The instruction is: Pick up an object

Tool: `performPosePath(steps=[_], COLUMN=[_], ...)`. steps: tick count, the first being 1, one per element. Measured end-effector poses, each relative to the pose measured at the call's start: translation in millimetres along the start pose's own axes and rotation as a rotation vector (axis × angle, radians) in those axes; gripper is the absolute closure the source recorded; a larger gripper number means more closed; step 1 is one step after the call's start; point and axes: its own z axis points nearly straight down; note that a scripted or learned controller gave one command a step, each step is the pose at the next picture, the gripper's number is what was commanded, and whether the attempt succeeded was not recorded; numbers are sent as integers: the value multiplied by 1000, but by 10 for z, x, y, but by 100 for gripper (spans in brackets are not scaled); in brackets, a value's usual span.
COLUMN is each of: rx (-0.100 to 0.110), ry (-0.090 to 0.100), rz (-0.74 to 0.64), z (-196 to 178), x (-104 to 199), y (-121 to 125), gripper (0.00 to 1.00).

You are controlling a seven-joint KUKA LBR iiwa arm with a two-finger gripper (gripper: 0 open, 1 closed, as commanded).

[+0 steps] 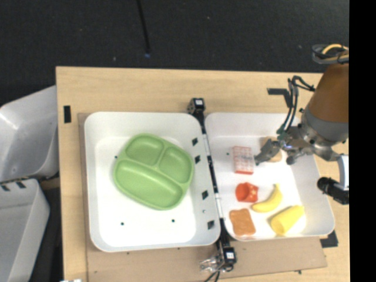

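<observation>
Gripper: the two-finger gripper (281, 150) hangs over the right white bin (311, 222), fingers apart, nothing between them.
Objects: pink-striped packet (242, 159) just beside it; red pepper (247, 192), yellow banana (268, 200), yellow block (286, 219), orange bread slice (242, 221) lie nearer the front.
Left bin: green divided plate (154, 170).
Progress: nothing lifted yet; closing and raising remain.

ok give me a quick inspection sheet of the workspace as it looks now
surface: wooden bench with two white bins, left bin and right bin
job's things: pink packet, red item, banana, yellow block, orange block, all in right bin
clutter: green divided plate in left bin
grippers: gripper over right bin, beside the packet, nothing seen held
cables: cables by the wrist
surroundings: dark floor, white object at left
</observation>
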Motion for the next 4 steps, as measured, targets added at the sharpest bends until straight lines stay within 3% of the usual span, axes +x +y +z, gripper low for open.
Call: performPosePath(steps=[2, 3, 4], rx=[-1, -6, -11], ry=[0, 1, -1], rz=[1, 7, 4], z=[1147, 1013, 386], x=[-12, -16, -36], y=[-68, -59, -100], gripper=[0, 100, 100])
